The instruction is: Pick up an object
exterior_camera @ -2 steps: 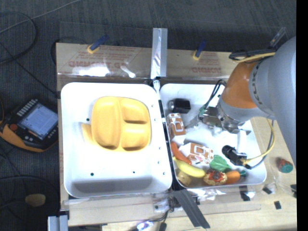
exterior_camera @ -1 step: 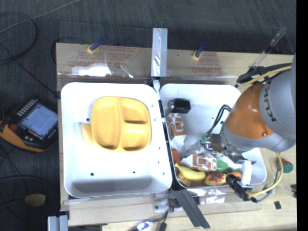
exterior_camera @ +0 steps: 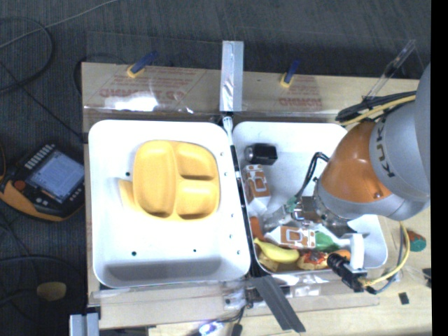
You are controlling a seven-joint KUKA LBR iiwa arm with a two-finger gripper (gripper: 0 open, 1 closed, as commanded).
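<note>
**Over the right bin, arm low above a crowded corner**

Over the right bin (exterior_camera: 364, 135), the arm's wrist hangs above a heap of small things crowded into the near corner. The gripper (exterior_camera: 302, 212) sits at the heap's top edge; whether it is spread or pressed together, I cannot tell. A likely target, the banana (exterior_camera: 276, 252), lies flat with its long axis running left-right, curving slightly. A black box (exterior_camera: 260, 152) sits apart near the far wall. The left bin (exterior_camera: 105, 187) holds a yellow tray (exterior_camera: 175, 179).
</note>
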